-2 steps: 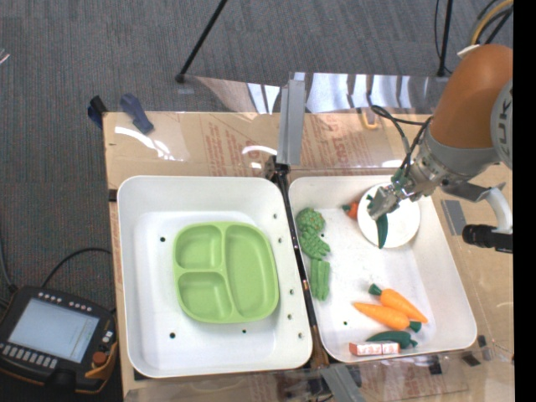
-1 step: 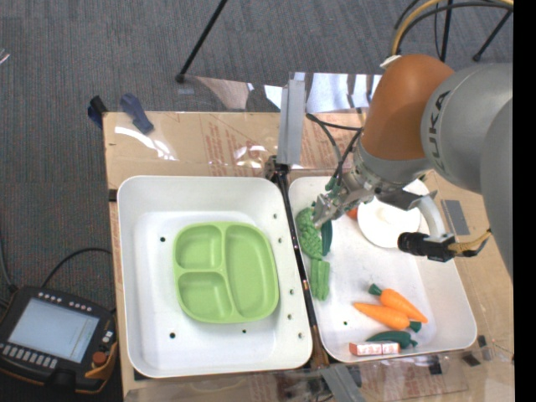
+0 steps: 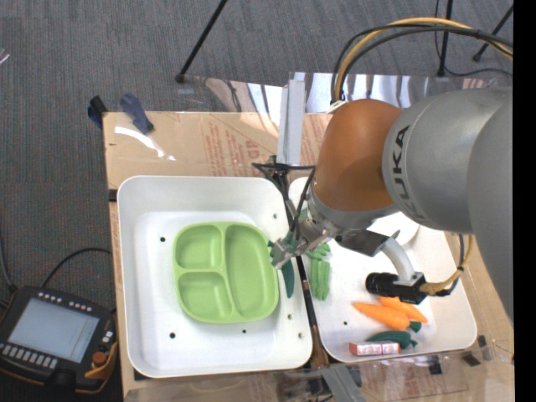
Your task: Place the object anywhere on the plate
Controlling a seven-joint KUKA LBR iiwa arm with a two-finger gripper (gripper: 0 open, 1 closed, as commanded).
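Two white bins sit side by side on the bench; a green plate (image 3: 226,272) fills the left bin's middle. Gripper (image 3: 289,254) hangs at its right rim, apparently pinching a dark green pepper-like toy (image 3: 288,276). It looks light, stiff, best gripped mid-length.

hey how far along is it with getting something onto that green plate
Not done yet. The green plate in the left bin has nothing on it. In hand: the gripper hangs over the divide between the bins, by the plate's right edge, with a dark green piece just under it; a real grip is unclear. Left: set a piece on the plate. The carrots lie in the right bin.
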